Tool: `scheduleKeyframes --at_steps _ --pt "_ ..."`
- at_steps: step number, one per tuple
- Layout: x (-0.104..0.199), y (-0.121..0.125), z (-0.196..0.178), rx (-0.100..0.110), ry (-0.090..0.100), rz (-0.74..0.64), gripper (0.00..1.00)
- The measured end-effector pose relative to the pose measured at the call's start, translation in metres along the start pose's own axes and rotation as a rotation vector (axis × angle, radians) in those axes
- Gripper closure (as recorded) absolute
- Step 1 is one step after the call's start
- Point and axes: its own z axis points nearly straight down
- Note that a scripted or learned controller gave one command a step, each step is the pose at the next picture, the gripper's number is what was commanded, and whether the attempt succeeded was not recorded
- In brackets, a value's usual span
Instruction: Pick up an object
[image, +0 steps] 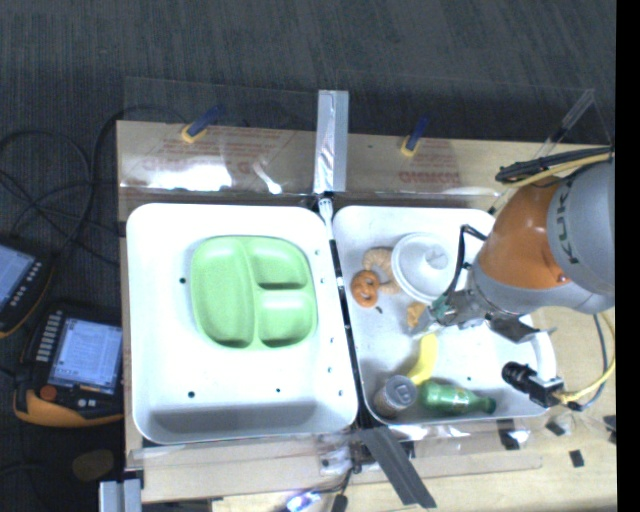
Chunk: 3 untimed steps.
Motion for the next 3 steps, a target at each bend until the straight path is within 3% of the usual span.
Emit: scheduleKeyframes --at_steps 1,2,3 --pt "0.077 0.001 -0.125 0.018 0.005 0.024 1.0" --pt "0.115 -0.006 -0.134 0.017 0.006 -0.115 1.0" --pt "0.076 0.016 -0.082 0.021 0.004 0.203 1.0"
